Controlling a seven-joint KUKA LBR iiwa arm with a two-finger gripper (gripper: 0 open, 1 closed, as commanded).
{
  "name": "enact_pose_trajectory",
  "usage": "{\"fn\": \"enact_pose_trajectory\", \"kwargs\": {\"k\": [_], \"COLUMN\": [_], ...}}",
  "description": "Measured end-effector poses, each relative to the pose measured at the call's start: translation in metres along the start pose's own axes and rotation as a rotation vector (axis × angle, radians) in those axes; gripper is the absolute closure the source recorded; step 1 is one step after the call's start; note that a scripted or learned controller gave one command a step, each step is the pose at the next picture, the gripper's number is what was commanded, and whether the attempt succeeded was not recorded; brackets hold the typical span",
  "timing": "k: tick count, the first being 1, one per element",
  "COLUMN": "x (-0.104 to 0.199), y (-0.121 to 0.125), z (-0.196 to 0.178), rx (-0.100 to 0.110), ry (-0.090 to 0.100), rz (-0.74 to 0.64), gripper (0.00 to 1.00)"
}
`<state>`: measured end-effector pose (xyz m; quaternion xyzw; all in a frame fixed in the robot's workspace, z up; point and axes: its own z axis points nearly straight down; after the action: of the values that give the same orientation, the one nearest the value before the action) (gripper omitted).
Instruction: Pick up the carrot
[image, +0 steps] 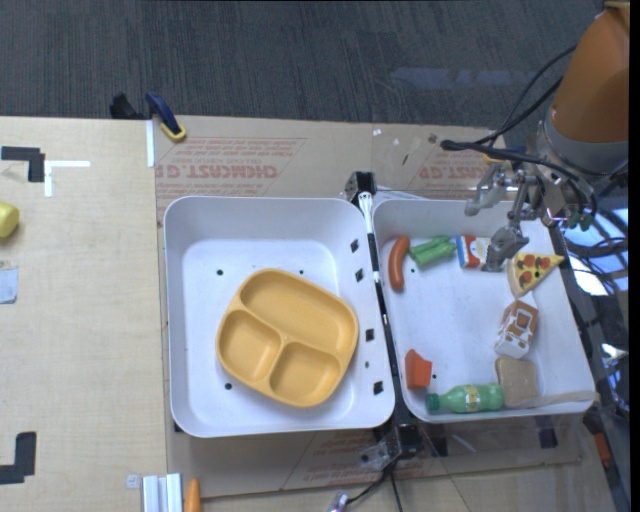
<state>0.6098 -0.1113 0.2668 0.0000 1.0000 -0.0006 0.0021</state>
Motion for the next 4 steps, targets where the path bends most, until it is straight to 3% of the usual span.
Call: {"fn": "enact_pose_trajectory", "kwargs": {"k": [1, 2, 3, 4], "x": [0.055, -0.05, 0.006, 0.075], "y": [0.053, 0.062, 0.112, 0.174], "z": [0.075, -0.036, 0.034, 0.075], "rx": [-0.002, -0.001, -0.003, -0.002], "ry": [0.002, -0.004, 0.001, 0.003], "rz": [-0.087, -0.101, -0.151, -0.078], "gripper": [0.0, 0.0, 0.0, 0.0]}}
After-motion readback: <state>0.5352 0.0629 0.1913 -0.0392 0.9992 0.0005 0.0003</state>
